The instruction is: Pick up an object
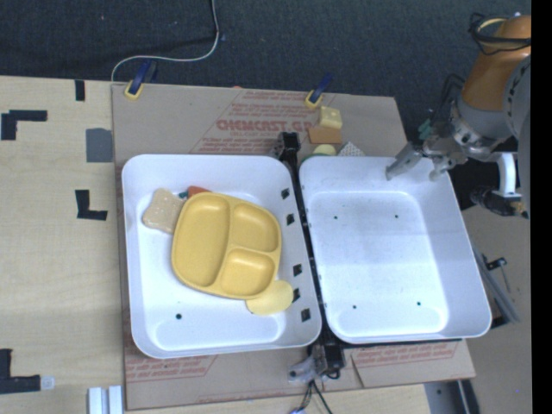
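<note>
A yellow divided tray [227, 245] lies in the left white bin [155, 335]. A tan toast-like piece [159, 210] rests against its left edge, and a bit of red [197, 191] peeks out behind it. A pale yellow piece [271, 298] sits at the tray's near right corner. My gripper [418, 169] hangs over the far right rim of the right bin [466, 309], well away from those objects. Its fingers [397, 170] are spread open with nothing between them.
Behind the bins, on the cardboard, lie a small tan block [325, 134], a yellow block [331, 116] and a pale round piece [323, 150]. Black clips [288, 147] join the bins along the middle. A cable [185, 56] runs across the dark floor beyond.
</note>
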